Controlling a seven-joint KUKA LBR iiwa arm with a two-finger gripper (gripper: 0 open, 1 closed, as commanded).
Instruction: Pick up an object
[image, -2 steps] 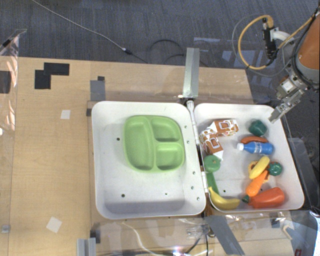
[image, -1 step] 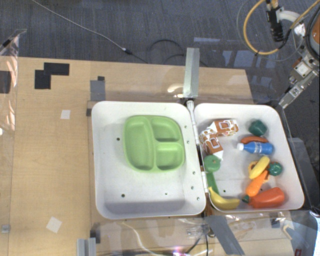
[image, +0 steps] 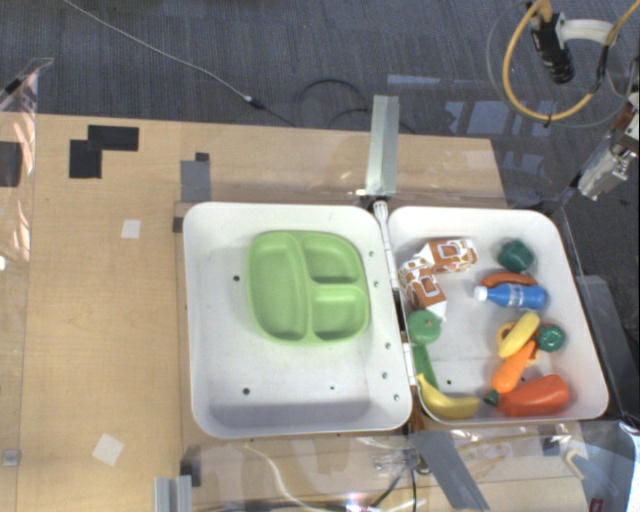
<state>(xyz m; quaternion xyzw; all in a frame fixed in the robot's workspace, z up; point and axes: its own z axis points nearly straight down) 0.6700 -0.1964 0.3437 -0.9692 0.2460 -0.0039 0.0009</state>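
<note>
Well, the gripper (image: 606, 172) hangs just off the right bin's (image: 455, 222) far right corner, and I can't tell whether it's open or closed. Below and left of it lie a blue bottle (image: 512, 295), carrot (image: 508, 373) and banana (image: 447, 402). Farther left sits a green plate (image: 305, 286).

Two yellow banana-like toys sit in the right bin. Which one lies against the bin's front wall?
The larger banana, at the front-left corner of the right bin. The smaller yellow one lies mid-bin, beside the orange carrot.
</note>
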